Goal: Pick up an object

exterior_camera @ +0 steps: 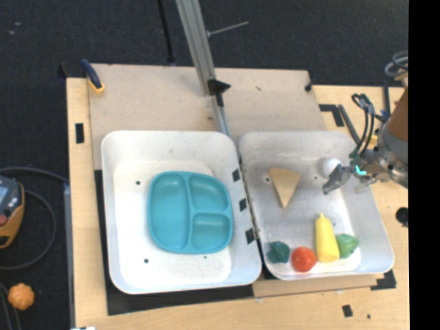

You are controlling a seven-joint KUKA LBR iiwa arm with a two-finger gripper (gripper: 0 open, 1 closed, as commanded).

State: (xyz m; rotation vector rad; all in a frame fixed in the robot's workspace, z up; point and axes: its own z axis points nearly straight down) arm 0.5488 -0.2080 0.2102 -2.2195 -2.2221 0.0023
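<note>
Objects: all in right bin (313,143), none lifted.
Wedge (284,184): tan, flat on bin floor, upper-mid, point aimed toward near edge.
Yellow bottle (326,238): lying near front rim, btwn red ball (303,258) and green item (347,243); touching green item.
Dark green lump (278,251): front-left corner, just beside red ball.
White ball (331,164): small, by upper right part of bin, just beside gripper.
Gripper (336,181): over right side of right bin, arm coming in from rt. Fingers: dark, angled down-left; can't tell if spread or closed, nothing seen btwn them.
Left bin (124,150): holds teal divided plate (190,212), 3 compartments.
Counter (151,102): tan board under both bins.
</note>
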